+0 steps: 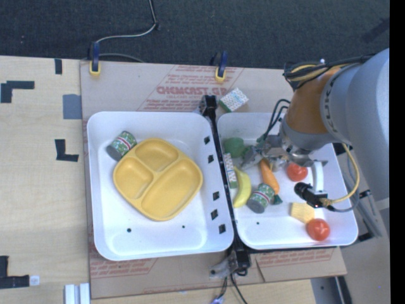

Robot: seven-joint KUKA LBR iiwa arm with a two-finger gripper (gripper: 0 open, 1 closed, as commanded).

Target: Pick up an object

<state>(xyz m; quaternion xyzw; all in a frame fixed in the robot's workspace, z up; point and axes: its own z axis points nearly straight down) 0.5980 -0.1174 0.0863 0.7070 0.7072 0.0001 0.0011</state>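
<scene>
Camera view, read from left to right: the left bin holds a small green-labelled can lying on its side near its upper left corner, touching the edge of a yellow divided plate that fills the middle of that bin. Along the black divider between the bins, the right bin begins with a green round item near its top left, a yellow banana just below it against the divider, and a second small can lying beside the banana's lower end. An orange carrot lies at a slant just right of the banana. The gripper hangs low over the bin directly above the carrot's upper tip, between the green item and a red tomato; whether it is wide or narrow cannot be told, and nothing is seen held in it. Farther right and lower lie a yellow wedge and a second red tomato, well apart from the gripper. The grey arm with its orange band covers the bin's upper right.
</scene>
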